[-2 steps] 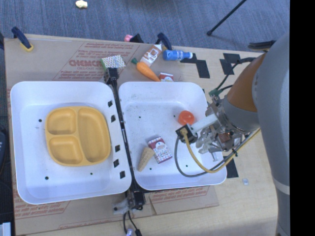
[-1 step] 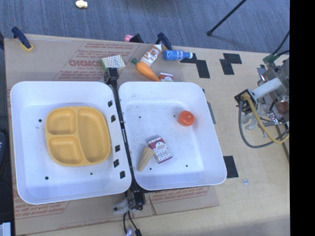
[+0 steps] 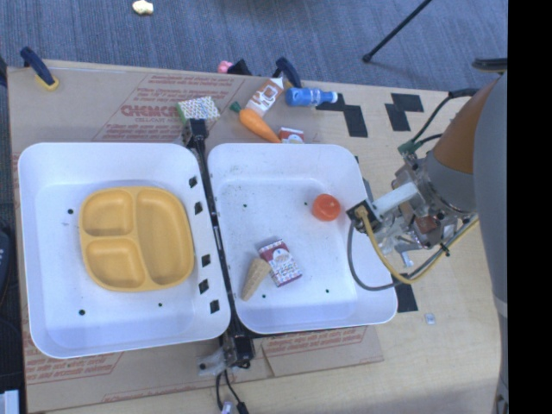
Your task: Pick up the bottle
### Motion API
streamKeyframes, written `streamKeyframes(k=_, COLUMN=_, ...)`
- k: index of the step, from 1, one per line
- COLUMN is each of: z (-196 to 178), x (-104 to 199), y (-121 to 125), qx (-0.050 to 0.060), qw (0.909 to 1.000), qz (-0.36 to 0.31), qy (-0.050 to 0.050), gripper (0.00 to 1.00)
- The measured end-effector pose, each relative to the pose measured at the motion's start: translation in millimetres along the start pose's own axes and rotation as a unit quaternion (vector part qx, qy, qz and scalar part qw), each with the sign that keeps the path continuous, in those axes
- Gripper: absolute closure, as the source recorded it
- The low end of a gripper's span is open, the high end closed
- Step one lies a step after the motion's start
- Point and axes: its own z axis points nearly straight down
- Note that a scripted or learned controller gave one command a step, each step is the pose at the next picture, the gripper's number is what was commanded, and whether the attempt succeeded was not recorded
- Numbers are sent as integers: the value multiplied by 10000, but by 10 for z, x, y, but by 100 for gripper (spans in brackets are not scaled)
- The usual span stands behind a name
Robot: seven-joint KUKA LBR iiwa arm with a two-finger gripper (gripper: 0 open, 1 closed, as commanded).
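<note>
Two bottle-like things lie on the cardboard behind the right bin: a white bottle with an orange label (image 3: 264, 96) and a blue bottle (image 3: 307, 97) on its side. My gripper (image 3: 385, 220) hangs over the right rim of the right bin (image 3: 285, 158), far from both bottles, with cables looped beneath it. Nothing is visibly held.
Inside the right bin are an orange-red ball (image 3: 325, 207), a red carton (image 3: 280, 262) and a cone (image 3: 254, 276). A yellow divided plate (image 3: 136, 237) sits in the left bin (image 3: 34, 231). A carrot (image 3: 257, 125) and a green checked box (image 3: 198, 109) lie near the bottles.
</note>
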Motion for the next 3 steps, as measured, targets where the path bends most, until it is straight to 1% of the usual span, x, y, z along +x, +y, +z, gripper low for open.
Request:
streamKeyframes(k=1, z=1319, x=-197, y=45, qx=3, qw=9999, qz=-120, qy=-3, gripper=100)
streamKeyframes(k=2, z=350, x=-190, y=47, qx=-11, qw=9996, qz=-283, qy=11, gripper=100)
streamKeyframes(k=3, z=628, x=-82, y=-474, qx=-4, qw=9997, qz=-257, qy=1, gripper=100)
